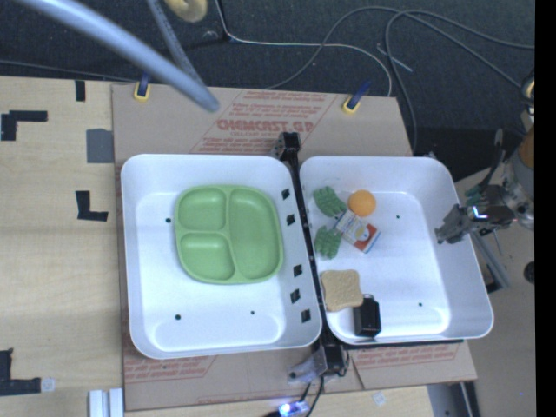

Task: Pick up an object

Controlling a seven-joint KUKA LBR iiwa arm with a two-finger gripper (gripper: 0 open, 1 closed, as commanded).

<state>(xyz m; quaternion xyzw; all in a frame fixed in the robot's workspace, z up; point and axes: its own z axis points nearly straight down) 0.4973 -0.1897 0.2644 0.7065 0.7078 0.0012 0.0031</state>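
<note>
The gripper (pixel 459 221) hangs right at the right-hand rim of the right bin (pixel 434 268), low and off to the side, and whether its jaws are spread or pressed together I can't tell from here. Nothing sits between them that I can make out, so the pick looks not yet made. All the candidates crowd the left half of that bin, up against the divider: an orange ball (pixel 362 203), a small carton (pixel 359 232) just below it, two green leafy pieces (pixel 328 202) one above the other, a tan slice of toast (pixel 341 288), and a black block (pixel 367 316) near the front wall. Between gripper and pile lies bare white floor, good open room for an approach. Ball and carton nearly touch, a tight squeeze. The left bin (pixel 148 302) holds a green divided plate (pixel 230 234), likely just parked
</note>
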